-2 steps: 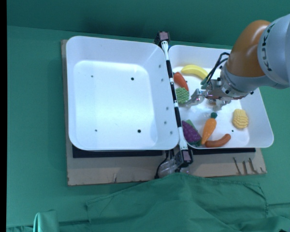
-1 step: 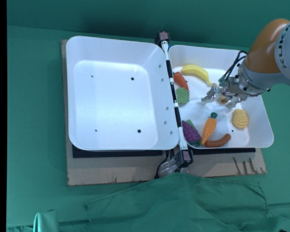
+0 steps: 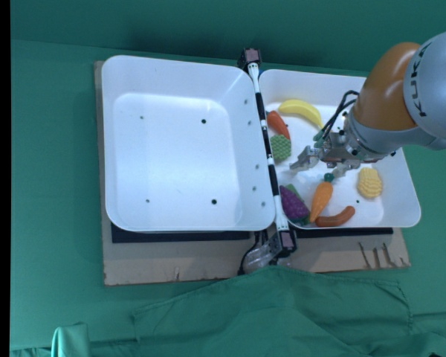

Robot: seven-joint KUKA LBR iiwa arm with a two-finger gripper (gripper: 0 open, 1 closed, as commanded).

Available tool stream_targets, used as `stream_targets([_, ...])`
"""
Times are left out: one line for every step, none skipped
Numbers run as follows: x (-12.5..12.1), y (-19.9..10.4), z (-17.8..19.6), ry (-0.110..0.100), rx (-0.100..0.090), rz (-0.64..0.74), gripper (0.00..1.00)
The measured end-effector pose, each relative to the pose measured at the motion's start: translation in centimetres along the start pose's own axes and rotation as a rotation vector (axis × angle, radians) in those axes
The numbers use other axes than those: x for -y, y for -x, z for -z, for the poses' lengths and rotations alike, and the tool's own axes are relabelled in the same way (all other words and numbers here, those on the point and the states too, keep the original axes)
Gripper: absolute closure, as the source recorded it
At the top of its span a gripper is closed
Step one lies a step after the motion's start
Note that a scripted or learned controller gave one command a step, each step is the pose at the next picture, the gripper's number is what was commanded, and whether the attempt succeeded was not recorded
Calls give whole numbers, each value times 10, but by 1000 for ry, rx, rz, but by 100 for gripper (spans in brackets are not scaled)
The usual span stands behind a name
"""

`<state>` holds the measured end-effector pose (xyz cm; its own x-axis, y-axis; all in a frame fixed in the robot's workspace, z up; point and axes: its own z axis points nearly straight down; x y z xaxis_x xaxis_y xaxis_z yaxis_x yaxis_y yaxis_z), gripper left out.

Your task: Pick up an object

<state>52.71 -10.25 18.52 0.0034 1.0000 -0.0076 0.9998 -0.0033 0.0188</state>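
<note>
My gripper (image 3: 325,165) hangs low over the middle of the right bin (image 3: 401,213). Its two grey fingers stand spread, open, with nothing held between them. Just below it lies an orange toy carrot (image 3: 321,198), its green top close under the fingers. Around it lie a yellow banana (image 3: 300,111), a red-orange carrot-like piece (image 3: 277,123), a green knobbly fruit (image 3: 280,148), purple grapes (image 3: 293,203), a brown sausage (image 3: 335,217) and a yellow corn cob (image 3: 369,183). The arm covers part of the bin's right side.
The left bin (image 3: 119,80) sits beside the right one, split from it by a black-and-white striped divider (image 3: 266,147). Both rest on a cardboard sheet (image 3: 171,262) over green cloth. A fold of cloth (image 3: 297,311) lies along the front.
</note>
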Motion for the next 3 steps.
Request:
stream_targets([40, 4, 1, 4, -2, -2, 0])
stream_targets([13, -25, 101, -3, -6, 5, 0])
stream_targets([30, 63, 140, -9, -1, -8, 0])
